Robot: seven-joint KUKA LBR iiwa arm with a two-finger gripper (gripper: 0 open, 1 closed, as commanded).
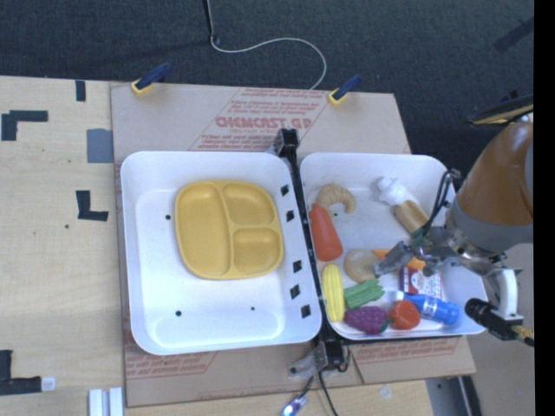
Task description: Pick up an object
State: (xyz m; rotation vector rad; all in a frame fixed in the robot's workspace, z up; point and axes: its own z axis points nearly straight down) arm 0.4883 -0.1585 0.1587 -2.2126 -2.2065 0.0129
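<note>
My gripper point(406, 255) hangs low over the right bin point(368, 165), at its right-middle, below the grey arm with its orange band point(503, 180). Under and beside it lie a tan round piece point(357, 265), a small orange piece point(382, 252) and a red-and-white packet point(412, 279). Nothing shows as lifted. Further left in that bin are a croissant point(336, 198), a red vegetable point(324, 233) and a corn cob point(332, 291). Along the front edge sit a green vegetable point(364, 293), purple grapes point(366, 321), a red tomato point(403, 315) and a blue bottle point(435, 309). A white-capped tan bottle point(400, 201) lies at the back.
The left bin point(147, 258) holds a yellow divided plate point(229, 229). A black divider point(299, 232) runs between the bins. Both bins rest on a cardboard sheet point(251, 120) held by yellow and blue clamps. A white cable point(269, 46) loops behind.
</note>
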